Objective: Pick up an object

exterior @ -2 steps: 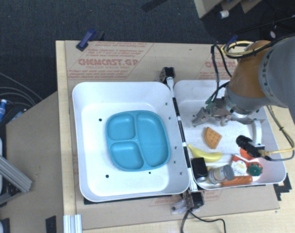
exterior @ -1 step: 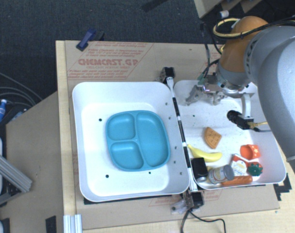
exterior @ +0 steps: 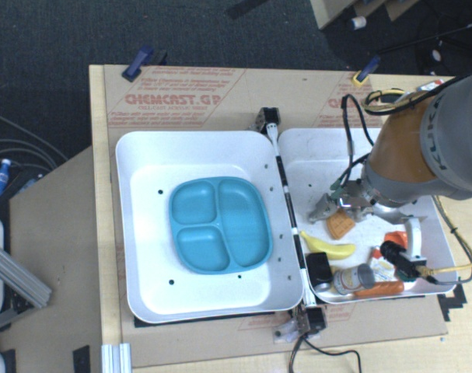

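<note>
My gripper point(exterior: 343, 205) hangs low over the middle of the right bin point(exterior: 313, 150), on the grey arm with its orange band point(exterior: 403, 150) reaching in from the right. Just below it, touching or nearly so, lies a small orange-brown cracker-like piece point(exterior: 340, 225). A yellow banana point(exterior: 330, 246) lies in front of that piece. Near the bin's front wall are a black block point(exterior: 319, 269), a small grey can on its side point(exterior: 352, 278) and an orange carrot point(exterior: 379, 289). A small red-orange item point(exterior: 396, 239) lies to the right.
The left bin point(exterior: 142, 208) holds a blue divided plate point(exterior: 219, 224). A black divider strip point(exterior: 286, 200) runs between the two bins. The back half of the right bin is bare white floor. Blue clamps point(exterior: 137, 63) sit at the board's far edge.
</note>
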Controlling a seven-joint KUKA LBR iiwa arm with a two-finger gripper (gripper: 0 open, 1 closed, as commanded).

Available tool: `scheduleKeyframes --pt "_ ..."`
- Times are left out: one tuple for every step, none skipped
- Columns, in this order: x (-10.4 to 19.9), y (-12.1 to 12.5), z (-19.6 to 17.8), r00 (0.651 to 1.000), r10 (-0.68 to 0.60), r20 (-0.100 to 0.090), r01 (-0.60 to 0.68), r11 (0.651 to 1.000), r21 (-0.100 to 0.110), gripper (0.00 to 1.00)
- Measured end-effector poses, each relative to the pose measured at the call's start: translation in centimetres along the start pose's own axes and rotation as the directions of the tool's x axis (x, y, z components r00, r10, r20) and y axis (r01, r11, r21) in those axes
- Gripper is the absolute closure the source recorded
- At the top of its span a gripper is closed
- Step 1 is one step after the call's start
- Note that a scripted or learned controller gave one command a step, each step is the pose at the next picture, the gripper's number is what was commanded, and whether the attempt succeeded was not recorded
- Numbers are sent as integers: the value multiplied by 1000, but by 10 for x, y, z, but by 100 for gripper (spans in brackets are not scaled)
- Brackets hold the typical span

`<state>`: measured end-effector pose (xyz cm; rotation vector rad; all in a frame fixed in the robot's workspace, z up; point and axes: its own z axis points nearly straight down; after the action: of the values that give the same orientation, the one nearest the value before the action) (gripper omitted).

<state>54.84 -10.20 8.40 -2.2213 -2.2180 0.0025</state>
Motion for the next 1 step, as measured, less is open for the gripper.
scheduleKeyframes --pt "1 1 -10 1000 0 0 0 1000 -2 100"
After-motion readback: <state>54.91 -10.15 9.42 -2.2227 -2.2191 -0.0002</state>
